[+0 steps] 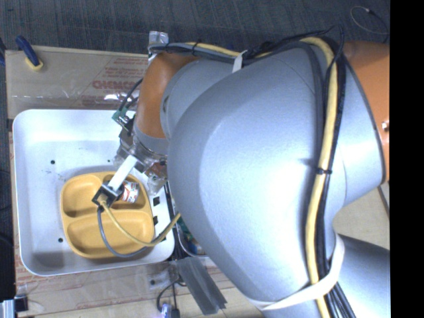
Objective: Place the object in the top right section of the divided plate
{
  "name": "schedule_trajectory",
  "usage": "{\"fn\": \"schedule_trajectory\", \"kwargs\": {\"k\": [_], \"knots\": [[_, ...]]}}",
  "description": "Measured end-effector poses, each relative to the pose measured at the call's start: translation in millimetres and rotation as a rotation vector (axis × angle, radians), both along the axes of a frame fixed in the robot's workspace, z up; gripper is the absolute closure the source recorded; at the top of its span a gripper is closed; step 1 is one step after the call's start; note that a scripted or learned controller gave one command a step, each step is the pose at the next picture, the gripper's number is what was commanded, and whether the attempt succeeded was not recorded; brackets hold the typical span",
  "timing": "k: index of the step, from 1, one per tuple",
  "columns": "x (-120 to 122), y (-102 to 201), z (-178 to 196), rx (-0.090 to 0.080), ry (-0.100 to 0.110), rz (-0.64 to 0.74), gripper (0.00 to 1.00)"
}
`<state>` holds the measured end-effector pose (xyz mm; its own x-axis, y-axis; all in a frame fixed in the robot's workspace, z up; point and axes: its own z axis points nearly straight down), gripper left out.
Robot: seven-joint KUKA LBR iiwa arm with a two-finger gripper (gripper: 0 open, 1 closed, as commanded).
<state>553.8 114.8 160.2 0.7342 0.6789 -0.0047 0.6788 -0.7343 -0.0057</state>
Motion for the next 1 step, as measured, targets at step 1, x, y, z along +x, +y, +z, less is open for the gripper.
{"fn": "schedule_trajectory", "kwargs": {"k": [1], "knots": [[78.7,-18.2,145.7,0.001,-0.004,0.234,0.0]]}}
